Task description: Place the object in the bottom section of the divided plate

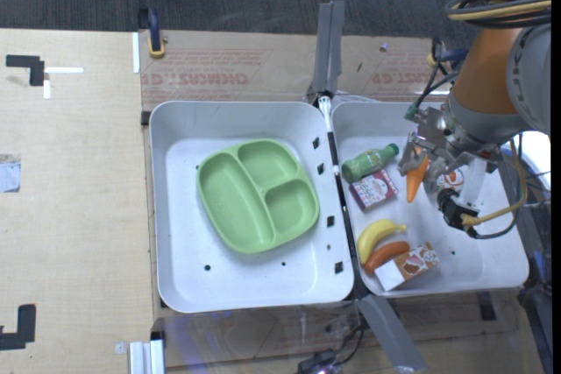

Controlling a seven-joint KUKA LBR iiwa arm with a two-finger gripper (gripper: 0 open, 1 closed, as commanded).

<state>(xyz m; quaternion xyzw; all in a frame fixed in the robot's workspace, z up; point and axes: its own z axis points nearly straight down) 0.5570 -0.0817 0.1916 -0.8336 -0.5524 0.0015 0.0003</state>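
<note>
A green divided plate [257, 194] lies in the left bin [175, 215], with one large section and two smaller ones, all bare. Over the right bin [504, 263] my gripper [419, 160] hangs below the orange wrist band. An orange carrot [413, 181] sits between its fingers, pointing down, lifted above the bin floor. The gripper is shut on the carrot, well to the right of the plate.
In the right bin lie a green bottle [369, 162], a red packet [375, 189], a yellow banana [379, 234], a red-orange pepper-like piece [387, 254] and a small carton [411, 265]. A raised divider [334, 179] separates the two bins.
</note>
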